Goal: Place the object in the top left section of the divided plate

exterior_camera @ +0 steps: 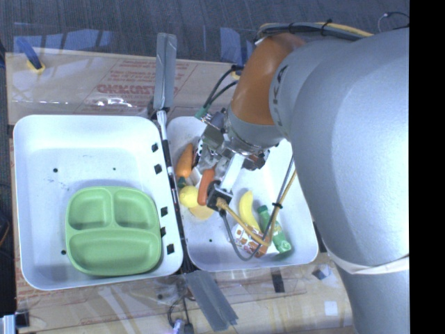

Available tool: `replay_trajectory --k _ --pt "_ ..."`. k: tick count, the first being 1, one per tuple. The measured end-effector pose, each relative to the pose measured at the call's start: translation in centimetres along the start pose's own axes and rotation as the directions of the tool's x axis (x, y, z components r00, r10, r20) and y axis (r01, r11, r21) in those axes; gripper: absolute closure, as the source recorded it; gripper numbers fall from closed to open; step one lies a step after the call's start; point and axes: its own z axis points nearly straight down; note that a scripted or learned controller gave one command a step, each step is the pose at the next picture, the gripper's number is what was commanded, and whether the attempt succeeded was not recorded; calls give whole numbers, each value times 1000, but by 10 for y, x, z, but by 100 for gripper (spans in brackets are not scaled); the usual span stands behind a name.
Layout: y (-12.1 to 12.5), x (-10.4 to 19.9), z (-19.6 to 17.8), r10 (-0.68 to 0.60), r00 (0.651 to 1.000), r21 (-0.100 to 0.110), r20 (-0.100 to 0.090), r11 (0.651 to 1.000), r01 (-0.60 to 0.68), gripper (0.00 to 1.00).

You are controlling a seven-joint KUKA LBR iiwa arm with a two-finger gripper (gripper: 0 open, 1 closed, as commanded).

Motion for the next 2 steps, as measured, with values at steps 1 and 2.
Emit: replay_trajectory --k 1,2 --pt "-43 74 23 -5 1000 0 2 1000 5 100" --pt "-160 102 -18 -360 933 -5 2 933 360 100"
